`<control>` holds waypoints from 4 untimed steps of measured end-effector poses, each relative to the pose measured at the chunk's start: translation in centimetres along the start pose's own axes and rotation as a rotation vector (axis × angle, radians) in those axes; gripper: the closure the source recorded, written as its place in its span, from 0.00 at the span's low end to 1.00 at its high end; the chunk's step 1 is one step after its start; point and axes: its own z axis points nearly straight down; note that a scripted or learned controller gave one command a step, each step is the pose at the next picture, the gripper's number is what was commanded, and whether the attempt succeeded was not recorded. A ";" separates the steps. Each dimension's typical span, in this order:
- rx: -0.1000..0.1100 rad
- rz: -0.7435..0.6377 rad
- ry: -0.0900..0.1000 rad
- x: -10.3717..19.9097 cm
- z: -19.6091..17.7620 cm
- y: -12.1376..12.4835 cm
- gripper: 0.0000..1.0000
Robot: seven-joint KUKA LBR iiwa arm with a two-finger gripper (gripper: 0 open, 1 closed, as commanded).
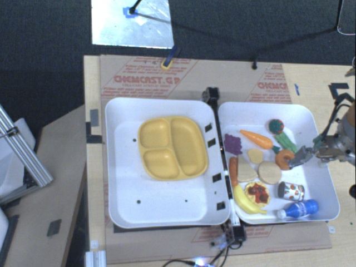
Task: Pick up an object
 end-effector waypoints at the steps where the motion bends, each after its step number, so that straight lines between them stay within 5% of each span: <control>1: -0.011 -0.003 -0.003 0.0 -0.5 0.3 0.00; 4: -0.011 -0.002 0.000 -0.4 12.7 1.5 0.00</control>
